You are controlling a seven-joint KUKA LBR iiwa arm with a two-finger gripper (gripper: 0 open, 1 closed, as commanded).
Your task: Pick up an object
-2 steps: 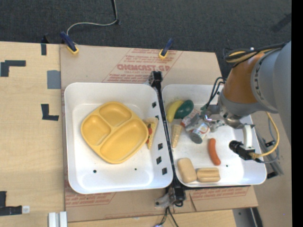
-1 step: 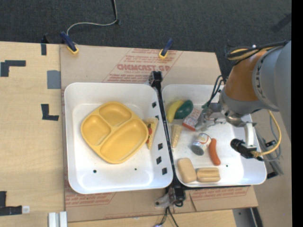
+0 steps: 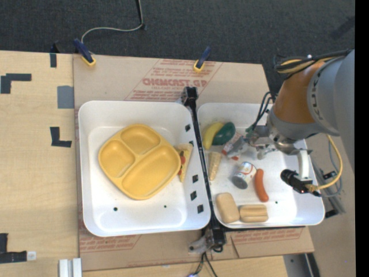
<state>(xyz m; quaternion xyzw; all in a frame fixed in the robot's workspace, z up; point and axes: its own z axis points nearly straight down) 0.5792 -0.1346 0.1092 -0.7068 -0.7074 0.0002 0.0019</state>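
Observation:
The right bin [image 3: 288, 212] holds several toy foods. A yellow piece [image 3: 210, 134] and a green piece [image 3: 225, 132] lie together at its upper left. Below them rests a pale wedge [image 3: 214, 165]. A small silver can [image 3: 243, 175] lies on its side mid-bin, with a red sausage [image 3: 261, 185] just to its right. Two tan bread rolls [image 3: 226, 206] [image 3: 253, 213] sit along the front wall. My gripper [image 3: 256, 142] hangs low over the bin's upper middle, right of a small red-and-white item [image 3: 232, 148] and above the can.
The left bin [image 3: 92, 212] carries a yellow divided plate [image 3: 138, 160], with a small yellow-and-red food piece [image 3: 184, 159] against its right side. A black divider [image 3: 198, 154] separates the bins. The grey arm with its orange band [image 3: 294, 97] overhangs the right bin's far right side.

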